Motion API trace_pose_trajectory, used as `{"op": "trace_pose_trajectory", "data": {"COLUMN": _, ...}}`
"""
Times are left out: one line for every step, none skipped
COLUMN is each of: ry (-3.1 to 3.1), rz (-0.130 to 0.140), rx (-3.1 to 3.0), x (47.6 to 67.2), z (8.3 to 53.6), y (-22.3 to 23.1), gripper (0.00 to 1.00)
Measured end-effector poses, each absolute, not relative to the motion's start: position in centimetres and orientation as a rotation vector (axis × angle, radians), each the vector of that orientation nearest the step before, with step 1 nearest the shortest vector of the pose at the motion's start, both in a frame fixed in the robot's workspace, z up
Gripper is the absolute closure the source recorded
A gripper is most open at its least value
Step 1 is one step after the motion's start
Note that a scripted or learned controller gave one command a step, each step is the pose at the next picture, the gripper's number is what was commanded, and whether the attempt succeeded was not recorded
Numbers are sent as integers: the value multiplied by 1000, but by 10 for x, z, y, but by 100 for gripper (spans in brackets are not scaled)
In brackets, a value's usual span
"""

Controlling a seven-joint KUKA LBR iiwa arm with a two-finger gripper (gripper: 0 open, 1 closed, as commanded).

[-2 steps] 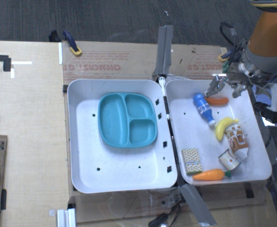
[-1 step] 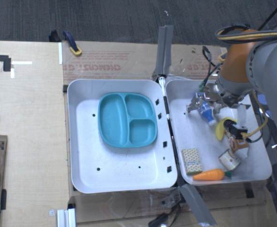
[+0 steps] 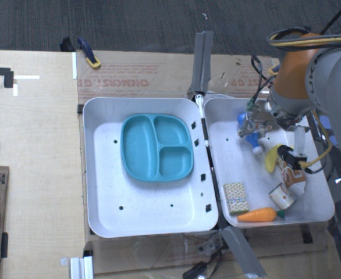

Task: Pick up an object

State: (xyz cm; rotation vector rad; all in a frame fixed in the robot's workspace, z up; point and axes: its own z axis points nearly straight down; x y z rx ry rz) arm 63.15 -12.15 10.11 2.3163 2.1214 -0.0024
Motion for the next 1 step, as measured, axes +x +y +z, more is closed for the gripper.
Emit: {"op": "trace_pose_trajectory", "data": {"ry": 2012, "rz": -3, "rx": 2412, "x": 653, "z": 203, "y": -61, "gripper": 100}}
